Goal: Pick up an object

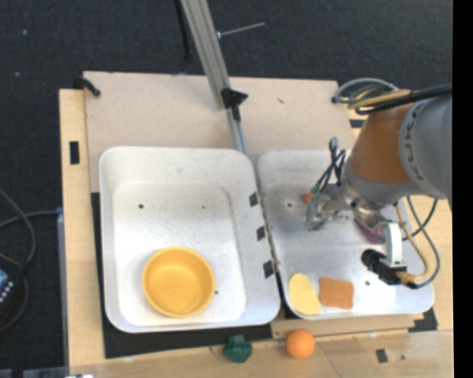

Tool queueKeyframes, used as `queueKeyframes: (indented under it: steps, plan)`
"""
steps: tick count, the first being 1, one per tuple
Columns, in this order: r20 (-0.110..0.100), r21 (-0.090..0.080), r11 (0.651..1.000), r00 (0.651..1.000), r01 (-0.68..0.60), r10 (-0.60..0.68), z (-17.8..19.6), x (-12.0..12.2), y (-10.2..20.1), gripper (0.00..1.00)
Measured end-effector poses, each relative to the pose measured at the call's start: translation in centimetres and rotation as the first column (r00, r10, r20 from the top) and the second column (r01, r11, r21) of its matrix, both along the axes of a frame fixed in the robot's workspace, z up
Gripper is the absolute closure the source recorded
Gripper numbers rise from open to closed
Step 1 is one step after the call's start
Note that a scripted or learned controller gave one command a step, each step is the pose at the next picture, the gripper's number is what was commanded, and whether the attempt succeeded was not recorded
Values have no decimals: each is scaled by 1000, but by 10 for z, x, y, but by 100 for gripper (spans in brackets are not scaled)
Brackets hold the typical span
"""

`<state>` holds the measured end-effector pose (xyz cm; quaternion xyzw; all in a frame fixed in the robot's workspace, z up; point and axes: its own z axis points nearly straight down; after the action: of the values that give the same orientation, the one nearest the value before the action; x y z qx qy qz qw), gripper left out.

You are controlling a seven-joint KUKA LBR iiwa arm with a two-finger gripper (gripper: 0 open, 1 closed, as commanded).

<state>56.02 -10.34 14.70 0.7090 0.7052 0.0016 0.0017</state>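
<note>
My gripper (322,213) hangs low over the middle of the right bin (296,250), below the grey wrist with its orange band. A small orange-red bit (307,198) shows just left of the gripper, and a purple thing (370,231) peeks out under the wrist on its right side; most of it is hidden. At the front of this bin lie a pale yellow oval piece (303,293) and a brown-orange block (337,293), side by side and well clear of the gripper. A yellow bowl (178,281) stands in the left bin (165,179).
Outside the bins, on the bench's front edge, sit a green object (237,348) and an orange ball (300,343). A slanted metal rail (213,57) rises behind the gap between the bins. Cables loop at the back right.
</note>
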Motion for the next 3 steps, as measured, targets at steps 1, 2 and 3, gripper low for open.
queueKeyframes:
  steps: [1,2,3]
  plan:
    - [1,-1,1000,1000,-8,8,43,3,-2,100]
    - [-3,0,1000,1000,-8,8,54,4,-3,100]
    - [-3,2,1000,1000,-13,13,54,19,48,100]
